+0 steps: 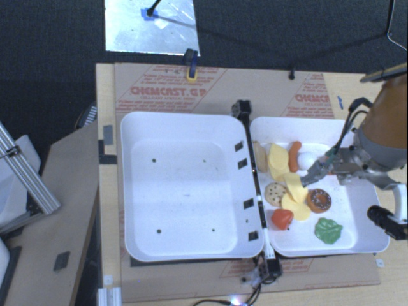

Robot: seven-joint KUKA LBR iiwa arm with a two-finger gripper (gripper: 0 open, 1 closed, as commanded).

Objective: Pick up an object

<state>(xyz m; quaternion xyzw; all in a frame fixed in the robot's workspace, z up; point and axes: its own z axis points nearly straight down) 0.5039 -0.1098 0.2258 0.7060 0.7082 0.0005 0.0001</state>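
The right bin [357,130] holds a pile of toy foods: yellow pieces [278,160], an orange carrot-like piece [294,155], a white egg shape [306,159], a cookie [275,192], a chocolate donut [319,200], a red tomato-like piece [282,218] and a green leafy piece [328,230]. My gripper [310,176] reaches in from the right and hangs low over the yellow piece [295,185] in the middle of the pile, between the egg shape and the donut. Nothing is seen between its fingers.
The left bin [137,139] lies beside the right one, split from it by a black clip rail [252,171]. A cardboard sheet [166,88] lies under both bins. A black arm part [387,222] sits over the right bin's right rim.
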